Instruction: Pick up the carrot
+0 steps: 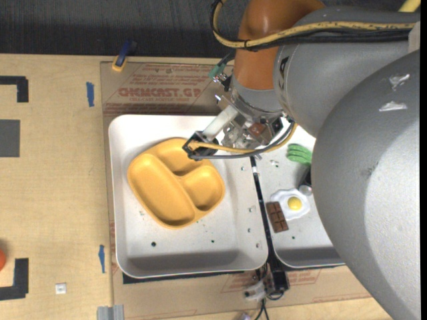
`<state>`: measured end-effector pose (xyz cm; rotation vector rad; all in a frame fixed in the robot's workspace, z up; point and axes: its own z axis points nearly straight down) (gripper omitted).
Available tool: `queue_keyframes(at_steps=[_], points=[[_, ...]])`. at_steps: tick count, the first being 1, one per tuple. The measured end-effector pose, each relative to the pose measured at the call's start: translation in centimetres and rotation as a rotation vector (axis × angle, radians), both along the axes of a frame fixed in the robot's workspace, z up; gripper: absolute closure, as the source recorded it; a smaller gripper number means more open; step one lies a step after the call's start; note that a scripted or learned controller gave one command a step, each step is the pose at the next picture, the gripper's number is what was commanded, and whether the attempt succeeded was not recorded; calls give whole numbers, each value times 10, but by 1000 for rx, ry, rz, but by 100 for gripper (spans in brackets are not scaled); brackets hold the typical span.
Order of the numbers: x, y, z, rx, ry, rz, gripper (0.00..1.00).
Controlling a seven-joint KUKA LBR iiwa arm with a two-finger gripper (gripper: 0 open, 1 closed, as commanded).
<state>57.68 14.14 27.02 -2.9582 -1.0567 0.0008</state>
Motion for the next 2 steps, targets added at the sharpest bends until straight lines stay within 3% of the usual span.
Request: queue_keyframes(at_steps=[1, 2], points=[[-45, 53, -103, 1, 5, 55, 100], [-38, -8, -37, 0, 0, -2, 100]])
